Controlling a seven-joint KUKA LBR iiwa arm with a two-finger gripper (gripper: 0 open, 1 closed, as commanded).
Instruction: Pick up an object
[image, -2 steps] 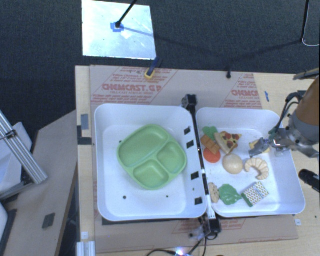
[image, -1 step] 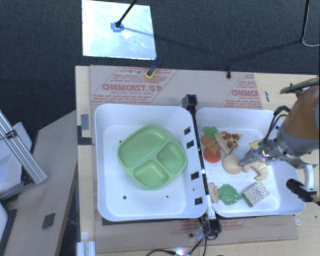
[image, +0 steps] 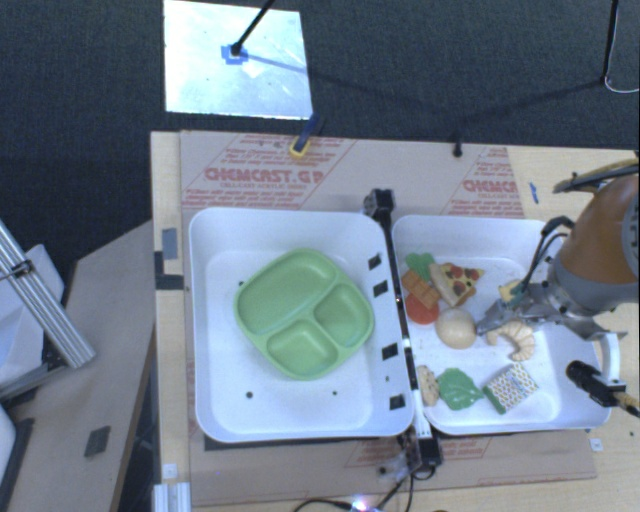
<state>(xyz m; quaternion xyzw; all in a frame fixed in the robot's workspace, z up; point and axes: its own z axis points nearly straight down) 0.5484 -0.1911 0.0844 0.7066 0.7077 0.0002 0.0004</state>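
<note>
One gripper is what I'm watching, low in the right bin, its tip touching the croissant; I cannot tell how it stands. Just left sits a beige egg, then a pizza slice. Nearer, a checkered packet. Left bin holds a green divided plate.

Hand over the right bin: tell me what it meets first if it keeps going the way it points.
Probably the cream egg-shaped piece: the hand points left toward it, the croissant just below. Depth is unclear.
</note>
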